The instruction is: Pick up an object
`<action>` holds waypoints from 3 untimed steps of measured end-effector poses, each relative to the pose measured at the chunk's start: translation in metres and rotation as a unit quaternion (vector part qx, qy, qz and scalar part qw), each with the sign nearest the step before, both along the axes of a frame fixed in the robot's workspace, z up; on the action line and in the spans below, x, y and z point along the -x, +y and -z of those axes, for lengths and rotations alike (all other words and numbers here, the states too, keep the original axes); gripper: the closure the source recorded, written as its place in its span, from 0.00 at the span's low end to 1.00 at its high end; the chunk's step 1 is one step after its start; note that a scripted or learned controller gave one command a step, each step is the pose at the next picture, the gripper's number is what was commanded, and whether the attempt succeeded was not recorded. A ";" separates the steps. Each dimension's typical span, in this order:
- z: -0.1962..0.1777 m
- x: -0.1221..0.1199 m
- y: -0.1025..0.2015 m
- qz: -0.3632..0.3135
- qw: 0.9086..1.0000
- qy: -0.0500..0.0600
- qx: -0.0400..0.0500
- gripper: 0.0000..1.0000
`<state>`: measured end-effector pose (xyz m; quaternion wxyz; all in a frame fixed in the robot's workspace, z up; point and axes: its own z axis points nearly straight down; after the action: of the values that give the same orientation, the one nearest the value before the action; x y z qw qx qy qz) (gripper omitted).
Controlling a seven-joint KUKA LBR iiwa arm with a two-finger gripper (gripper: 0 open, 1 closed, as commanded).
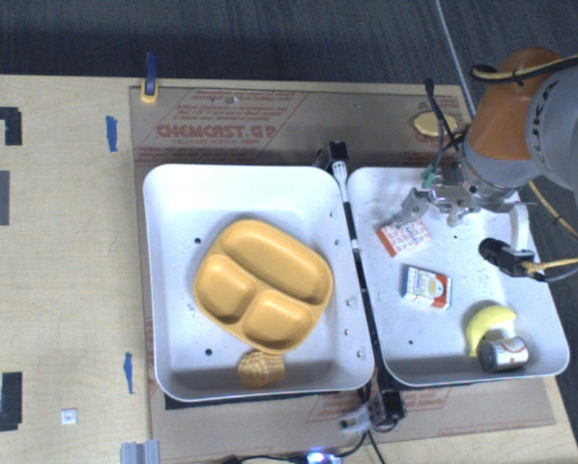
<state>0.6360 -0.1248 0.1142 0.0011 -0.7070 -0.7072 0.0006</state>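
Observation:
The right bin holds a red and white packet at its upper left. A small white box with red and blue print lies in its middle. A yellow round fruit and a silver can touch each other at the lower right. My gripper hangs over the upper part of this bin, just up and right of the packet. It stands open with nothing between its fingers.
The left bin carries a yellow three-part tray and a tan ridged object at its front wall. A black divider strip runs between the bins. The arm comes in from the upper right.

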 end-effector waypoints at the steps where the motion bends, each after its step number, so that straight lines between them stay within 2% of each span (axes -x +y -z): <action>1: 0.024 0.041 0.006 0.000 1.000 -0.007 0.001 0.00; 2: 0.028 0.123 0.011 0.001 1.000 -0.001 0.000 0.00; 3: 0.018 0.121 0.010 0.001 1.000 -0.005 0.002 1.00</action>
<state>0.5151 -0.1144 0.0964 -0.0035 -0.7077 -0.7065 -0.0018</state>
